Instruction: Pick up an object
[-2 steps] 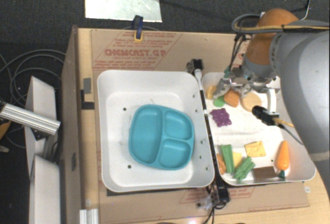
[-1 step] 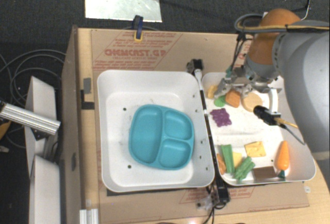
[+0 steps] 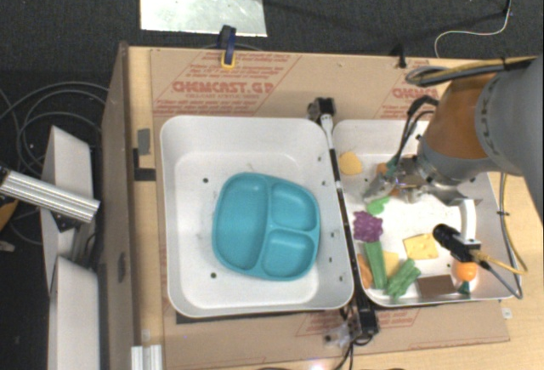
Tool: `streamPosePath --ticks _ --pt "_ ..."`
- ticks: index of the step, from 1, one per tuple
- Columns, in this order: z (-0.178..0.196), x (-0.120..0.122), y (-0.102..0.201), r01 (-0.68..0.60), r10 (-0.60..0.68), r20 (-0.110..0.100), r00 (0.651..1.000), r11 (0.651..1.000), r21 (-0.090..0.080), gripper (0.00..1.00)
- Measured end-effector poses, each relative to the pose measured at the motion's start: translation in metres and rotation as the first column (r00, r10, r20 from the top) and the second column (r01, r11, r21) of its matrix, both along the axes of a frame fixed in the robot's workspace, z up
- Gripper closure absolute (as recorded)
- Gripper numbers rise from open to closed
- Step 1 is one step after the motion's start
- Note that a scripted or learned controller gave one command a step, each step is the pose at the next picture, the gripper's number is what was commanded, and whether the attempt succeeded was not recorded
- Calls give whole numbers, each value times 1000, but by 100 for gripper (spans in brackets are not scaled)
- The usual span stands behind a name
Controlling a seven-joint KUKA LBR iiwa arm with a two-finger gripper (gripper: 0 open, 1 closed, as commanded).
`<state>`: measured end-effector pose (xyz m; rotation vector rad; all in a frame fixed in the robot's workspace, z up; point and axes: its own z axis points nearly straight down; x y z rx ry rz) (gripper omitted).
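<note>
Clutter is crowding the near end of the right bin (image 3: 408,219), and that is making the pick risky. The gripper (image 3: 384,183) is hanging low over that bin's middle, at the end of the grey arm (image 3: 489,126) reaching in from the right. Whether it is wide or narrow I cannot tell, since the wrist is covering it from above, and nothing is showing held in it.

The likeliest target, a small green piece (image 3: 377,206), is lying just beside the gripper's tip, and a purple grape cluster (image 3: 367,226) is sitting close on its near side. A descent that is slightly off is likely to be nudging the green piece toward the grapes or toward the wall between the bins rather than closing around it. Being small and low, it may also be slipping out as the gripper closes.

A yellow round piece (image 3: 350,162) is resting apart by the far wall, and a yellow block (image 3: 420,247) and green pods (image 3: 403,276) are lying nearer the front. In the left bin (image 3: 195,156) a teal divided plate (image 3: 265,225) is lying flat, well clear of the gripper.
</note>
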<state>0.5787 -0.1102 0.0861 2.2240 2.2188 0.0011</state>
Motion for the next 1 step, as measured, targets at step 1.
streamPosePath --ticks 1 --pt "0 83 -6 -9 9 10 1000 1000 -3 0"
